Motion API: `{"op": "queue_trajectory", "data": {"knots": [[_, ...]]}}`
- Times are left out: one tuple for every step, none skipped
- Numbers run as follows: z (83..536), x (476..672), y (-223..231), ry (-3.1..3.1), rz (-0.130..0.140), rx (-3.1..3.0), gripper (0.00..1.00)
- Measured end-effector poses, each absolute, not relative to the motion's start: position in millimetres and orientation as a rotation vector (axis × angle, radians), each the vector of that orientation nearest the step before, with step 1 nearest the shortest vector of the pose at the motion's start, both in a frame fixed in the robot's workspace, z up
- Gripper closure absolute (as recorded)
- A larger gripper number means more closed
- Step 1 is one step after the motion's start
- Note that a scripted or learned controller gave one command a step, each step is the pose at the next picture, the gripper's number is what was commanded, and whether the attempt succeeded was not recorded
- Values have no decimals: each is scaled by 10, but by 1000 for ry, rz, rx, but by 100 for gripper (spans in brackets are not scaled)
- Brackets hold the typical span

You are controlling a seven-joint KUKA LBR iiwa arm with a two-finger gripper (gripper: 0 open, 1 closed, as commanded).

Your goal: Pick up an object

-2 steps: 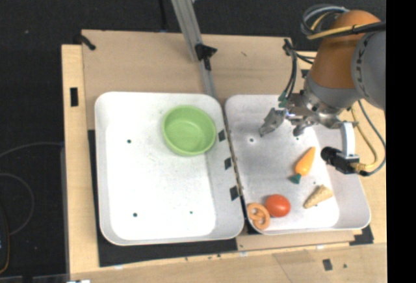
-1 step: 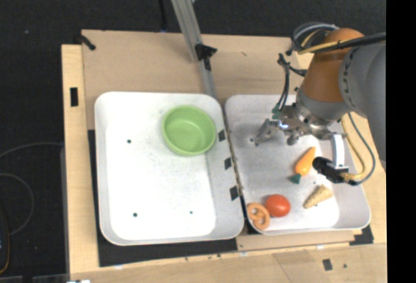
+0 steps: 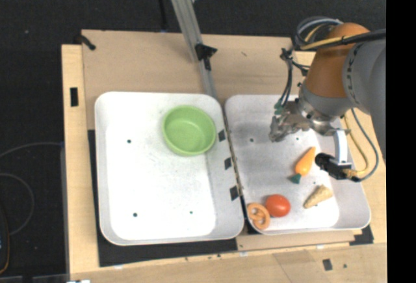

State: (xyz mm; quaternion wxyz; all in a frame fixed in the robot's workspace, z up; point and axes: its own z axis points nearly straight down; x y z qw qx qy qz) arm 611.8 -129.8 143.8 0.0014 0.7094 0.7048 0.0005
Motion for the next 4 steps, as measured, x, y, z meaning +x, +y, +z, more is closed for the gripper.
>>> {"op": "queue_trajectory", "data": {"knots": [[2064,6076,-1342,2211,6,2223,100],[2691,6160,-1344,2219,8,2213,100],[2897,6169,-1352,2224,4,2215,100],[2853,6111,-881,2228,1,2215,100]]}}
